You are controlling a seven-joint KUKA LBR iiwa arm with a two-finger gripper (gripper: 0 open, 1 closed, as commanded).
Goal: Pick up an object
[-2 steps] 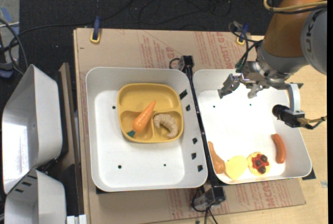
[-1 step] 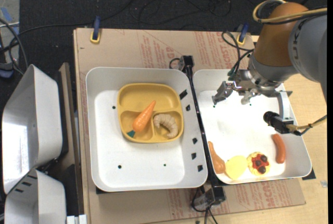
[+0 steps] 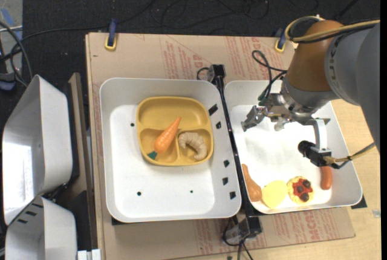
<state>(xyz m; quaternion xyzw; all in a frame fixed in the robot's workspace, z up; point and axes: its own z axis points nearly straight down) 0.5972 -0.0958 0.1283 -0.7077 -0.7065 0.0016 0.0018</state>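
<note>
1. Gripper [image 3: 261, 117] position first: I am seeing it hanging over the upper left part of the right bin [image 3: 344, 138], above bare white floor, with nothing between its fingers. How far the fingers are spread I cannot tell from this angle.
2. I am looking at candidates in that same bin, all lying along its near edge: a drumstick-shaped orange piece [image 3: 250, 184] by the left wall, a yellow disc [image 3: 275, 193] beside it, a small tart with dark berries [image 3: 300, 188] next, and a little sausage [image 3: 326, 178] toward the right.
3. I am leaving the left bin [image 3: 121, 150] alone; its yellow divided plate [image 3: 175, 107] is holding a carrot [image 3: 167, 135] and a shrimp [image 3: 194, 144], and reaching there means crossing the divider.
4. I am favouring the sausage or the drumstick piece, since each looks narrow enough to pinch across its short axis; the disc looks flat and likely to slip.
5. I am planning to bring the wrist toward the near edge, align the fingers across the chosen piece, and centre before descending.
6. I am minding the bin wall near the drumstick piece: a finger could be catching it on the way down.
7. I am checking for the piece between the fingers before calling it a grasp.
</note>
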